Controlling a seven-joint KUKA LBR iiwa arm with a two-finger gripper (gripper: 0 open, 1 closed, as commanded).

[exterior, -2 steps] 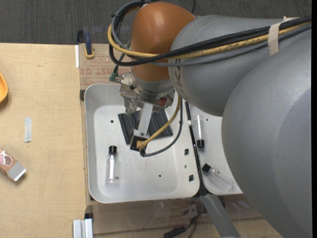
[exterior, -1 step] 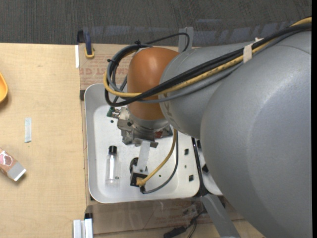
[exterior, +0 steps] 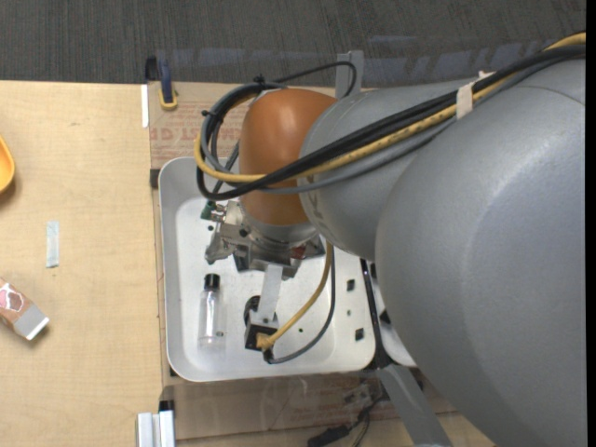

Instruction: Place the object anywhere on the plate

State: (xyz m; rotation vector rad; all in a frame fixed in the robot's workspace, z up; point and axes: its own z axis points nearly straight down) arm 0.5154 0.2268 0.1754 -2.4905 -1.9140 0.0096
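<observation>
1. End effector (exterior: 264,254) sits low inside the white bin (exterior: 182,240), near its middle. It is partly hidden from above, so you cannot tell if it is clenched or released.
2. A big grey arm (exterior: 484,212) reaches in from the right and covers the bin's right side. Its orange band (exterior: 275,152) is just above the end effector.
3. A light wood tabletop (exterior: 84,156) lies left of the bin.
4. A small clear bottle (exterior: 211,313) with a black cap lies flat in the bin by its left wall, close to the near-left corner. It is just beside the end effector but apart from it.
5. A pink and white packet (exterior: 20,310) lies at the tabletop's left edge.
6. A small pale strip (exterior: 52,245) lies near that edge too, farther back.
7. An orange thing (exterior: 4,168) peeks in at that edge.
</observation>
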